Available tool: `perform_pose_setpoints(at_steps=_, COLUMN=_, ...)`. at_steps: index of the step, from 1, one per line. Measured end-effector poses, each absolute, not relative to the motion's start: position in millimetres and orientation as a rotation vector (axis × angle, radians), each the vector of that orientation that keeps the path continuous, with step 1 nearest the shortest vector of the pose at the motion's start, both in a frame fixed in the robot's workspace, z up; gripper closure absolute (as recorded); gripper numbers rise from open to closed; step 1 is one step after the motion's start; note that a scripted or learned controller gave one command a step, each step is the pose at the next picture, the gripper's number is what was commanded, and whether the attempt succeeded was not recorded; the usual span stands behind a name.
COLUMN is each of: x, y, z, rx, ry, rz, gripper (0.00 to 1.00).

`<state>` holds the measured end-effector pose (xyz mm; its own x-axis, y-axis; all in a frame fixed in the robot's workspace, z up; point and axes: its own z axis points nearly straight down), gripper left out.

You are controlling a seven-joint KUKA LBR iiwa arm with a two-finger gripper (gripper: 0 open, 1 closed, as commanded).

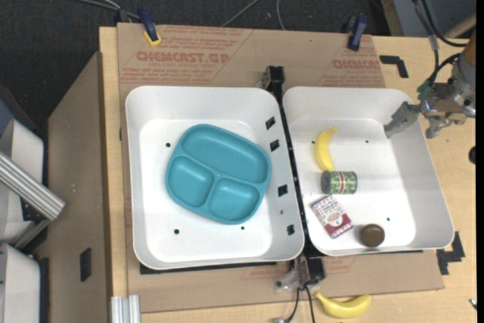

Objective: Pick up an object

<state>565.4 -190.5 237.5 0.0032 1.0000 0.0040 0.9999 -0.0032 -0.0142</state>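
Gripper state: the gripper point(414, 117) sits at the 3 o'clock edge of the view, over the upper right rim of the right bin point(423, 185). Its fingers point(398, 119) are spread wide apart. Nothing is seen between them.

Candidate objects: all lie in the right bin. Banana point(325, 149) at the bin's 10 o'clock; small can point(339, 182) on its side just below the banana; flat red-and-white packet point(331, 214) at 7 o'clock; brown round object point(371, 235) at 6 o'clock, close to the front wall.

Position relative to gripper: the banana and the can are nearest, toward the gripper's 8 o'clock, well apart from it. The packet and the brown object lie farther, toward 7 o'clock.

Other items: a blue divided tray point(218, 172) occupies the left bin point(144, 185). A second banana point(345, 305) lies outside the bins at 6 o'clock.

Risk 1: finger strike on the bin rim. Cause: descent from the present position, directly over the wall.

Risk 2: the can rolls out of the closing fingers. Cause: it lies on its side.

Risk 3: a missed grasp on the packet. Cause: it lies flat and offers little height.

Risk 4: a blocked finger at the brown object. Cause: nearness to the front wall.
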Motion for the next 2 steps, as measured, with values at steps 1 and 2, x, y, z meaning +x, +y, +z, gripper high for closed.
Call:
perform_pose_setpoints(at_steps=1, x=568.1, y=-190, z=245, rx=-2.22, ry=-2.221, rz=0.0, gripper=0.0)
perform_pose_setpoints(at_steps=2, x=575.3, y=-185, z=186, rx=-2.215, ry=-2.218, rz=0.004, gripper=0.0)
